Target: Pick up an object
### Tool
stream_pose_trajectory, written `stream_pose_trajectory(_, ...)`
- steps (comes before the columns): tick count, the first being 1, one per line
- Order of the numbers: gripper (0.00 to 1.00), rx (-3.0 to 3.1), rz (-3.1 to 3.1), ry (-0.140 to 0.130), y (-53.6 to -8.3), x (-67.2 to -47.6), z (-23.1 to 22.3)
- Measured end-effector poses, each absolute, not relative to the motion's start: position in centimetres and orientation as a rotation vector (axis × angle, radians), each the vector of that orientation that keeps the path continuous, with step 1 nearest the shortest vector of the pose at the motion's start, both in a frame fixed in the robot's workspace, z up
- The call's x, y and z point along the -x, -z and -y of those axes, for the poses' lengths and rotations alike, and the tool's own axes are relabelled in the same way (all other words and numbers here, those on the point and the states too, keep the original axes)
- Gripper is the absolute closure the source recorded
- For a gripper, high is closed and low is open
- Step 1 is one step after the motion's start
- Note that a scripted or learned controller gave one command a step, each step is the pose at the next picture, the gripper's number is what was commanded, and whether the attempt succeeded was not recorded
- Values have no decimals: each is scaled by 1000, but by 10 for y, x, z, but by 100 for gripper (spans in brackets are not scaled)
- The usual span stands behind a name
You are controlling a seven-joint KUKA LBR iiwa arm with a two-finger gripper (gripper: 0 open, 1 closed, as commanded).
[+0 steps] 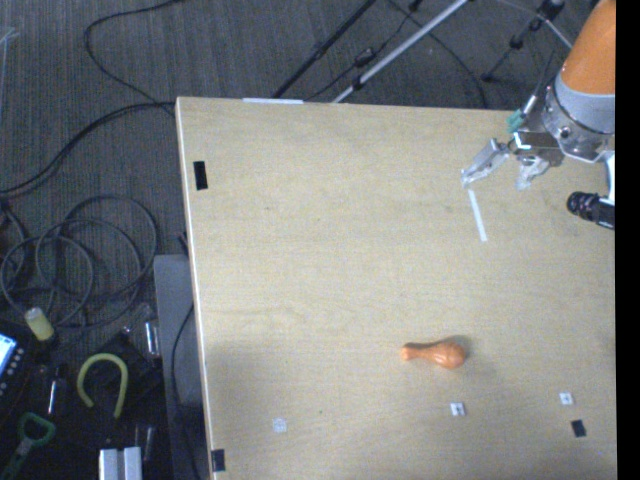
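Gripper [505, 168] at far right, jaws spread apart, nothing between them. White stick [477, 214] lies just below the fingertips. Orange pear-shaped object [436, 354] rests near, well apart.

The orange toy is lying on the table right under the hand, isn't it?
Not quite. The orange toy is lying on the table, but far from the hand, which is up near the far right edge. The camera view shows it.
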State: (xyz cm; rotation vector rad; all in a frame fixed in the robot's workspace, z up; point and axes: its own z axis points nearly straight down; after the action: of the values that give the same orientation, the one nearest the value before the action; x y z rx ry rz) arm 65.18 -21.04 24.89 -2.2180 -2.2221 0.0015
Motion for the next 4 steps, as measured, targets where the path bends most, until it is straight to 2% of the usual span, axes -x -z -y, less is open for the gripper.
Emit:
stream_pose_trajectory(1,0,2169,2276,-7,-275,-651,224)
stream_pose_trajectory(2,0,1975,2443,-4,-146,-669,222)
stream_pose_trajectory(3,0,1443,2791,-1,-84,-669,222)
stream_pose_trajectory(4,100,1444,2795,1,-94,-670,221)
